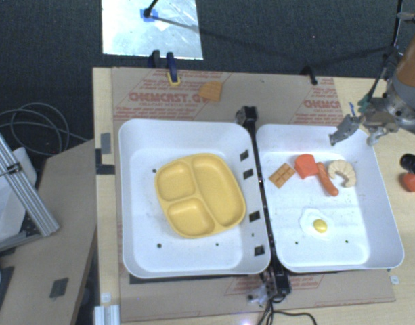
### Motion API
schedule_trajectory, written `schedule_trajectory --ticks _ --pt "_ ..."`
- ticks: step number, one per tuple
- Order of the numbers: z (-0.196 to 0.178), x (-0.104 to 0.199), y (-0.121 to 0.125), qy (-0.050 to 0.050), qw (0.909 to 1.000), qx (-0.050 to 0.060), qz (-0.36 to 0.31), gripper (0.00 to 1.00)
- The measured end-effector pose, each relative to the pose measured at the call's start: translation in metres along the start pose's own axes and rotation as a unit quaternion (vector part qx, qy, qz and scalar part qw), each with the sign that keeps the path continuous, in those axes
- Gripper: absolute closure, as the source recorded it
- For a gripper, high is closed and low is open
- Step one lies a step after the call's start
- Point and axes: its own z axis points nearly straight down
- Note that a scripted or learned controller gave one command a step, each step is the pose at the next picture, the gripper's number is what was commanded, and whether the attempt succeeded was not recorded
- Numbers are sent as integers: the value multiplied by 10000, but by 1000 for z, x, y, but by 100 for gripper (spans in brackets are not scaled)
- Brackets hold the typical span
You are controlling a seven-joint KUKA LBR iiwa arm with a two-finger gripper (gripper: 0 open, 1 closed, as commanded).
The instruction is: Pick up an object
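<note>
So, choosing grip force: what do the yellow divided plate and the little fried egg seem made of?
Yellow divided plate: likely hard moulded plastic, with a smooth, even, slightly glossy colour. Little fried egg: probably toy plastic or rubber, flat and uniform; which one is unclear.

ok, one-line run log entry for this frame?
phase: pre-grasp | gripper: open, holding nothing, over right bin back edge | right bin: waffle, hotdog, fried egg | left bin: yellow tray

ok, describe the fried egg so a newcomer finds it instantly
Look in the right-hand white bin, where the toy food lies. The fried egg sits nearest the front, below the sausage and croissant. It is the only flat white piece with a yellow yolk.
</note>
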Motion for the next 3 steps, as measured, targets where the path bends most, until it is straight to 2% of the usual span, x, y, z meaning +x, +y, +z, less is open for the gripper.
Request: schedule_trajectory --ticks 1,2,3 --pt "61 -32 -7 0 10000 25 23 0" --pt "140 -31 -8 -19 10000 -55 2 0" --pt "130 -31 -8 -23 10000 -56 3 100"
